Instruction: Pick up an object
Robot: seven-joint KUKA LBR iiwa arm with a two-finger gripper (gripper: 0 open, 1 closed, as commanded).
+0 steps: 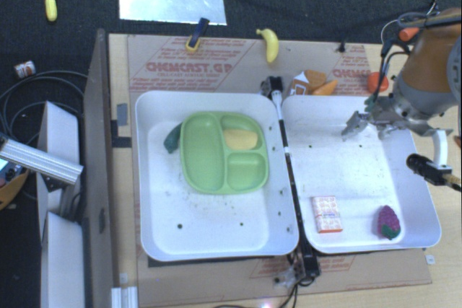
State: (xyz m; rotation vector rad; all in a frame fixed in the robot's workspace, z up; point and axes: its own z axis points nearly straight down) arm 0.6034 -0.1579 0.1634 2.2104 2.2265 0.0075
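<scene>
Nearest the camera, in the right bin (426,223), lie two candidates: a small box (327,213) with red print, lying flat with its long axis running roughly front to back, and a purple grape bunch (388,221) just to its right, near the bin's front right corner. Both sit apart from each other and from the bin walls, with bare white floor around them.

The gripper (355,125) hovers over the back half of the same bin. Its tips look close together and nothing sits between them, though how far apart they stand is too small to read, so I cannot tell. From the gripper, the box lies toward the front of the bin and slightly left; the grapes lie toward the front and to the right, closer under the arm (429,68). My guess is that the box is the easier target: flat and with room on both long sides for the fingers.

Further left, the left bin (155,177) holds a green tray (216,169) with a yellow piece (242,137) in one compartment and a dark green item (172,138) touching its left rim.

Beyond the bins, on the cardboard, lie a banana (270,44) and an orange item (317,83).
</scene>
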